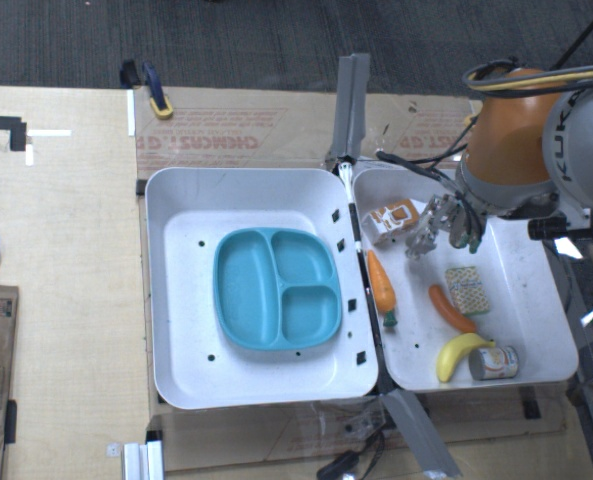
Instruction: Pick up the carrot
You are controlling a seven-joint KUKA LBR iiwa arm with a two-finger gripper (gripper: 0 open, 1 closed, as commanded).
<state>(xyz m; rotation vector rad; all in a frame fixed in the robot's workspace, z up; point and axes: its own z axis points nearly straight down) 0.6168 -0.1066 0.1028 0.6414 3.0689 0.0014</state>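
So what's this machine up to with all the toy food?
A grey and orange robot arm is reaching in from the right, and its gripper hangs over the right bin. It is meant to pick up the carrot, which lies untouched along that bin's left wall. Around it lie a small carton, a sausage, a banana and a can. The left bin holds a blue divided plate.

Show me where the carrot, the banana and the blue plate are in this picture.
carrot (380, 282): camera view, middle of its orange body.
banana (456, 354): camera view, middle of its yellow curve.
blue plate (251, 293): camera view, floor of its large left compartment.
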